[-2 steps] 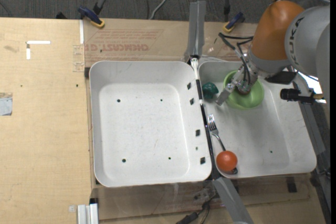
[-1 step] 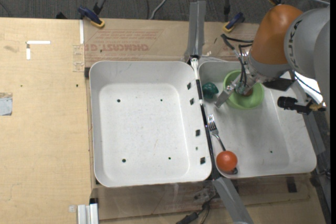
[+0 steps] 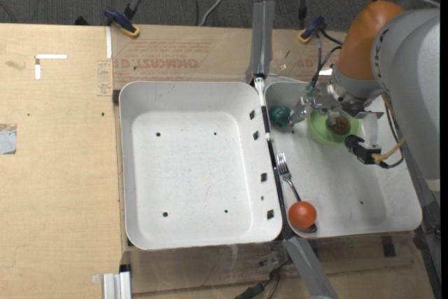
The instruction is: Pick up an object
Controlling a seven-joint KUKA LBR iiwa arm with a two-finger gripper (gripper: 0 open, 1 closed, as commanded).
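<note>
The gripper (image 3: pixel 336 119) is hovering over the light green object (image 3: pixel 329 131) at the right bin's (image 3: pixel 378 210) 12 o'clock; its grasp state cannot be determined. Descend vertically, centred, avoiding the dark green object (image 3: pixel 281 115) at 9 o'clock. The fork (image 3: pixel 285 174) and red ball (image 3: pixel 302 215) are lying toward 7 o'clock.

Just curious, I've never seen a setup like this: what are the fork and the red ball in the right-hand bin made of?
The fork looks like metal: thin, grey, with a slight shine. The red ball looks like smooth plastic or rubber, judging by its even colour and soft highlight; which one is unclear. The right bin looks like matte white plastic.
</note>
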